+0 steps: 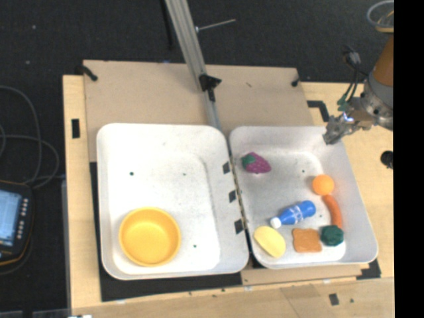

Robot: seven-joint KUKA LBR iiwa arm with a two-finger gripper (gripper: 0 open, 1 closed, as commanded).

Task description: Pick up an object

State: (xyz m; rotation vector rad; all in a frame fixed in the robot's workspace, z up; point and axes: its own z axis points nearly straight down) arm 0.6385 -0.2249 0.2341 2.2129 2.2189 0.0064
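In the right bin (291, 144), the candidates lie mostly toward its near end: a purple grape-like toy (256, 163) sits alone near the far left corner, and it looks the easiest take, with bare floor on every side. It is probably light, hollow plastic, knobbly enough to give some purchase; closing across its narrow width should do.

Nearer the front, an orange ball (323, 185) rests just beside a carrot-shaped piece (334, 210), smooth and likely to roll away from a pinch. A blue and white bottle (293, 213) lies on its side, round and slippery, best taken across the body. A yellow lemon-like shape (269, 241), a tan flat block (307, 240) and a dark green lump (332, 235) crowd the front edge, close together.

The left bin (159, 158) holds a yellow bowl (150, 236).

The gripper (333, 133) hangs over the right bin's far right corner, holding nothing that can be seen; at this blur I cannot tell how it is set.
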